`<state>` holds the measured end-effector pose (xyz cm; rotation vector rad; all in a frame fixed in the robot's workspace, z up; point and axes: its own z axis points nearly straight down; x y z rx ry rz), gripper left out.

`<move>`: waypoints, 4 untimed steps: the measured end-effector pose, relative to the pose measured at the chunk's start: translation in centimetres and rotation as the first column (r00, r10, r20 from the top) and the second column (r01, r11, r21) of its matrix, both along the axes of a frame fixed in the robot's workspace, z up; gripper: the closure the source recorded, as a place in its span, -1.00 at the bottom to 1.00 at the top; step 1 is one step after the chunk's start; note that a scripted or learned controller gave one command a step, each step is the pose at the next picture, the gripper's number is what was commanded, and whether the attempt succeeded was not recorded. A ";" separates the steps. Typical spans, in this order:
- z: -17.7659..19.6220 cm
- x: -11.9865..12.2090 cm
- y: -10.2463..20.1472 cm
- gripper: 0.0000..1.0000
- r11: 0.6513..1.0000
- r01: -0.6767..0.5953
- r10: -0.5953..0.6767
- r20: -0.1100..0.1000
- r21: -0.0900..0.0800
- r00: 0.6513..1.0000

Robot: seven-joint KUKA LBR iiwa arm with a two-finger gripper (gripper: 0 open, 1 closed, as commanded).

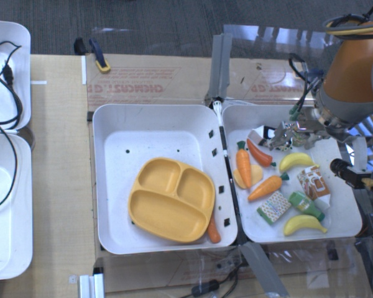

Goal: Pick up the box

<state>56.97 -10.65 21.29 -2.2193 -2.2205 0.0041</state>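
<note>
The box (274,207), small with a green-and-white speckled print, lies flat in the lower middle of the right bin (345,228), tilted on a diagonal. An orange carrot (265,187) lies just above it, a green bottle (306,205) just to its right, and a yellow banana (304,225) beyond that near the bin's front rim. A brown-and-white carton (313,182) sits further right; its print is too small to read. The tool (290,135) hangs over the bin's back part, well apart from the box, beside a red pepper (259,152); whether it is clenched or released cannot be told. The left bin (112,135) holds a yellow divided plate (172,198). Mirrored red lettering on the tabletop (56,166) cardboard is not clearly legible.
</note>
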 end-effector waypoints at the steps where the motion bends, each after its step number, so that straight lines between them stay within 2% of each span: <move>1: -12.1 3.0 -7.0 -1.00 1.000 0.003 -0.003 0.003 -0.001 1.000; 2: -11.2 3.0 -7.0 1.00 1.000 0.005 -0.005 0.004 -0.001 1.000; 3: -11.2 3.0 -7.0 -1.00 1.000 0.005 -0.005 0.003 -0.001 1.000; 4: -12.1 8.1 -10.4 -1.00 0.995 0.096 -0.095 -0.040 0.017 0.995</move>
